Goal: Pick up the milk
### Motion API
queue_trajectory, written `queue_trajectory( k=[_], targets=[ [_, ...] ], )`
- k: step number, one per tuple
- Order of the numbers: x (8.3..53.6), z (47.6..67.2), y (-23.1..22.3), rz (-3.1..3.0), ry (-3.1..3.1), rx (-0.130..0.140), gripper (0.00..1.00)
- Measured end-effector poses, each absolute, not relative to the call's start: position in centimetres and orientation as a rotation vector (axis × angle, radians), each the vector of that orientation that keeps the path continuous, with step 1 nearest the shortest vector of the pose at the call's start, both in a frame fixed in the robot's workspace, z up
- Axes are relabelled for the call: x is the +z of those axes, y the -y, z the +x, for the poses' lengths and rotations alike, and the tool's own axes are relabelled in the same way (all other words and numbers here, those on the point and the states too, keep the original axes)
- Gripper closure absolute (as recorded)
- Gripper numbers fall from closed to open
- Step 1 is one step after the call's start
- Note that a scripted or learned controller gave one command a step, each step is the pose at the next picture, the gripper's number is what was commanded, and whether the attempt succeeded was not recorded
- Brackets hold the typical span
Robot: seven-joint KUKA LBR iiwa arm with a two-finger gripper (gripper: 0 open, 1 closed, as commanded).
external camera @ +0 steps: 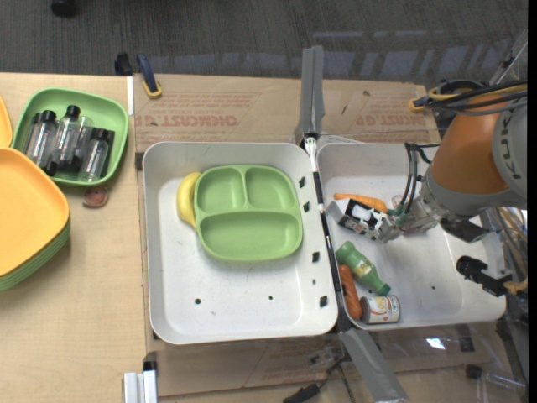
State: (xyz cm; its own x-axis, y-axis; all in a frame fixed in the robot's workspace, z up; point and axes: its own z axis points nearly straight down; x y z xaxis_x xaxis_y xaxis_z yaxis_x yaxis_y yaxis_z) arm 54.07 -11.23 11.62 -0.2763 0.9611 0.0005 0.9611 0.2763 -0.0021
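The arm reaches in from the right and bends down into the right bin [470, 305], with its end effector [388, 227] low over the bin's left half, next to a small black-and-white carton [359, 218] that appears to be the milk. The carton lies on its side on the bin floor near the left wall, just below an orange carrot [361, 201]. The end effector's tip sits right at the carton's right end (touching or a hair apart, I cannot tell which), and whether it is wide, narrow or gripping anything cannot be made out from this angle.

Further down the same bin lie a green bottle [362, 267], tilted, a red-orange piece [349, 290] along the left wall, and a small can [380, 309] on its side with a yellow label.

The left bin [168, 300] holds a green divided plate [248, 211] with a yellow item [185, 198] tucked against its left edge.

On the surface [75, 334] to the left sit a green tray of dark-capped vials [69, 143] and a stack of orange plates [29, 217].
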Motion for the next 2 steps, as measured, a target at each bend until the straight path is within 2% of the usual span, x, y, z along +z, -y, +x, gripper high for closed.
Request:
queue_trajectory(
  k=[1,2],
  targets=[
    [20.9,50.3,10.1,-2.067,2.366,0.003,1.00],
    [16.6,47.7,12.0,-1.816,2.561,0.002,1.00]
  ],
)
